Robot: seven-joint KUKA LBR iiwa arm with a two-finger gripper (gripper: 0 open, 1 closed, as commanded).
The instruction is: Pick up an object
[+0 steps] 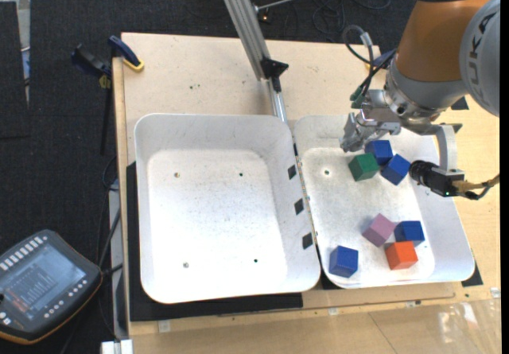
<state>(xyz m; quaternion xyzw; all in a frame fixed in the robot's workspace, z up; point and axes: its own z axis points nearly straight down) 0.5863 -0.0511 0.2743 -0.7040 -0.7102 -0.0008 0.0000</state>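
We see the grey two-finger gripper (355, 140) low in the shallow white right-hand bin (334, 265), just above the small green cube (364, 167), though its grip is unreadable.

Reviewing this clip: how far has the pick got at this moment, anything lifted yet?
Done: the gripper is down over the right bin, by the green block. In hand: nothing shows between its fingers; the green block and the blue blocks beside it lie on the bin floor. Left: grasp and lift. The pink block, orange block and others sit untouched.
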